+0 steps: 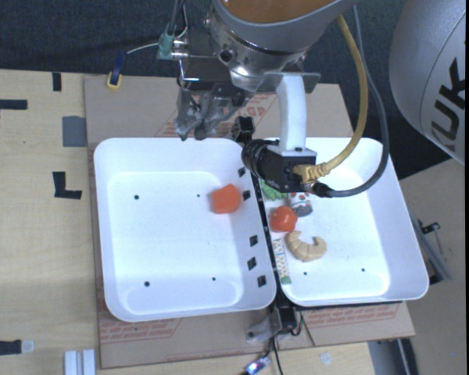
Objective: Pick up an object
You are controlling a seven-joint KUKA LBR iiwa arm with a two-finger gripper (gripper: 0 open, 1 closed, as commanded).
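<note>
A: What is hidden or hard to read?

B: The gripper (197, 122) is seen above the far rim of the left bin (117, 209), its fingers dark and blurred against the cardboard — whether they are spread or closed cannot be told. Nothing is seen between them.

A: And the objects?

B: An orange block (226, 199) is found in the left bin, near the dividing edge. In the right bin (375, 264) a red-orange ball (283, 219) is seen just beside a tan croissant-shaped piece (306, 247); a small item behind the ball is partly covered by the black fitting (277, 165).

A: Open room?

B: Much bare floor is left in the left bin — the block lies well apart from its outer rims.
</note>
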